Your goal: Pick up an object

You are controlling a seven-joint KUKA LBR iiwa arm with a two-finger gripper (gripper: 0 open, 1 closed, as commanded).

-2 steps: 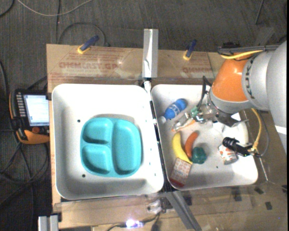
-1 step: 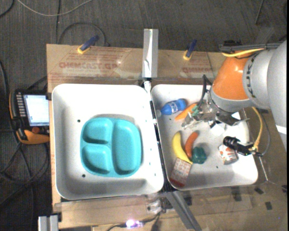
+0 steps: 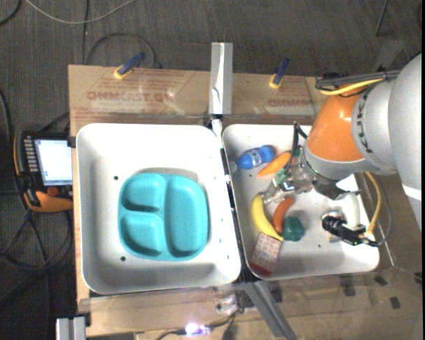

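- The gripper (image 3: 287,183) hangs low in the right bin (image 3: 304,264), right over the toy pile; whether it is wide or pinched, I cannot tell from here.
- Candidates crowd beneath it: a banana (image 3: 262,218), a red-orange pepper (image 3: 282,210), a green block (image 3: 292,227), a carrot (image 3: 275,164) and a blue bottle (image 3: 255,157).
- The left bin (image 3: 92,154) carries a teal tray (image 3: 163,217), well apart from the action.

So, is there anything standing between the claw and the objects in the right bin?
Nothing visible stands between. The claw is already low in the right bin, directly beside the orange carrot, the red pepper and the banana. These lie crowded together, so neighbours may hinder a clean grasp.
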